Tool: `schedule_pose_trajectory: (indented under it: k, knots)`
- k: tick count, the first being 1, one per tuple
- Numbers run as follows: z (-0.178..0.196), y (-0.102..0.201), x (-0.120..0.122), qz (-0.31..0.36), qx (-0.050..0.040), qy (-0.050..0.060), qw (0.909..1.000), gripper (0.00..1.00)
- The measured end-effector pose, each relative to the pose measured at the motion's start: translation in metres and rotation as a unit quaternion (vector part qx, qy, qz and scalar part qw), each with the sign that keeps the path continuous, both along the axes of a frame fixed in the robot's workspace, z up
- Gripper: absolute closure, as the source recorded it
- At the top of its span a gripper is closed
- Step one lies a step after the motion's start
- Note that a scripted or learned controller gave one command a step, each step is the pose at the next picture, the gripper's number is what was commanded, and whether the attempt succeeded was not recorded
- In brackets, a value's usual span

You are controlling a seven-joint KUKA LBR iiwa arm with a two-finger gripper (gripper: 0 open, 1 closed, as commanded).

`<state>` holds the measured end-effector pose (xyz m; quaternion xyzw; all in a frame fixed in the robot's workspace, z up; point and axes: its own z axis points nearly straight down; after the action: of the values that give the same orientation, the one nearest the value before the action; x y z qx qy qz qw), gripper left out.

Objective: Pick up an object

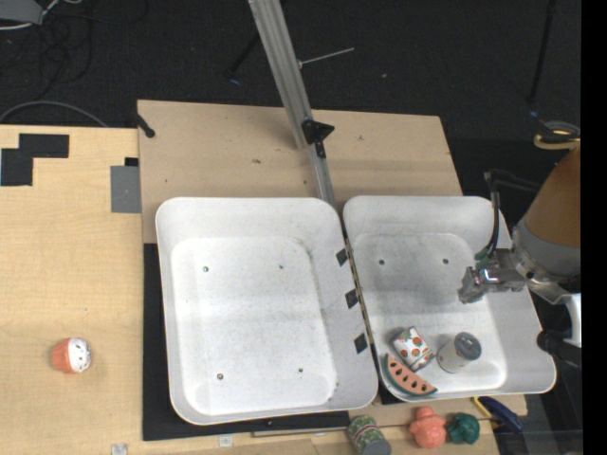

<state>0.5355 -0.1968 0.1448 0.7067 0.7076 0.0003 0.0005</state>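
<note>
The right bin (417, 218) holds three small objects near its front edge: a red-and-white patterned piece (413, 346), a grey cylinder (459, 351) and a watermelon-slice toy (410, 376). My gripper (474, 284) hangs over the right part of this bin, behind the grey cylinder and apart from all three objects. Nothing shows in its grasp. The arm (555, 221) comes in from the right over the bin's edge.
The left bin (180, 218) sits beside the right one. In front of the right bin lie a green can (365, 434), a pink toy (427, 427) and a green toy (464, 428). An orange-and-white ball (71, 355) rests on the wooden table at left. A metal rail (289, 74) slants behind the bins.
</note>
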Motion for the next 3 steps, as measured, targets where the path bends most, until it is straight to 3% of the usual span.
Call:
schedule_pose_trajectory:
  k: [2,3]
  knots:
    - [0.092,-0.005,0.004,0.000,-0.0005,-0.001,1.0000,1.00]
    - [0.097,0.045,0.010,0.002,0.0015,0.002,1.0000,1.00]
